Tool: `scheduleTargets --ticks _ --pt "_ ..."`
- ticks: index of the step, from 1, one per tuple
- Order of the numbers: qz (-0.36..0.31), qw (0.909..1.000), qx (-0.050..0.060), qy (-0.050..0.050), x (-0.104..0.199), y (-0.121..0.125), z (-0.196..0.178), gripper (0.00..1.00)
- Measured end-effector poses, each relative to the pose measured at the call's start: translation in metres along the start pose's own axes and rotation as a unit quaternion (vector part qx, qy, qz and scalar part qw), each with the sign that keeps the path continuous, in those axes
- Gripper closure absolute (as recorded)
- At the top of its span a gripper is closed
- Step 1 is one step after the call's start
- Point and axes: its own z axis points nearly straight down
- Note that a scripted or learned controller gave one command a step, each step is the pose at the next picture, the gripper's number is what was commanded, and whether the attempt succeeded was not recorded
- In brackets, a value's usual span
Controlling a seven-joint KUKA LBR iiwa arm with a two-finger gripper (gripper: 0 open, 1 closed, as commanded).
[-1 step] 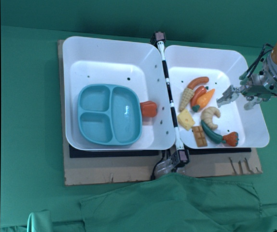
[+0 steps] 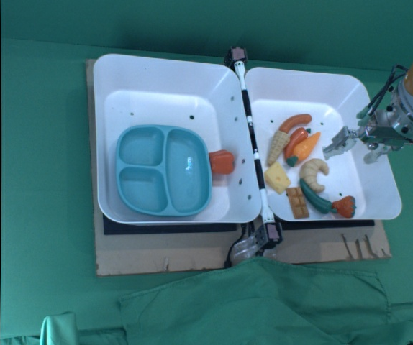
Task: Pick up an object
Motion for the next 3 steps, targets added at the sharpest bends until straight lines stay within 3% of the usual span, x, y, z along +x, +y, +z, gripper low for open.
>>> scheduleTargets --ticks 2,3 --pt "0.000 1.0000 0.000 0.000 0.000 0.000 0.000 0.00" --pt "-0.001 1.0000 -0.002 -0.002 -0.027 0.086 0.052 0.00"
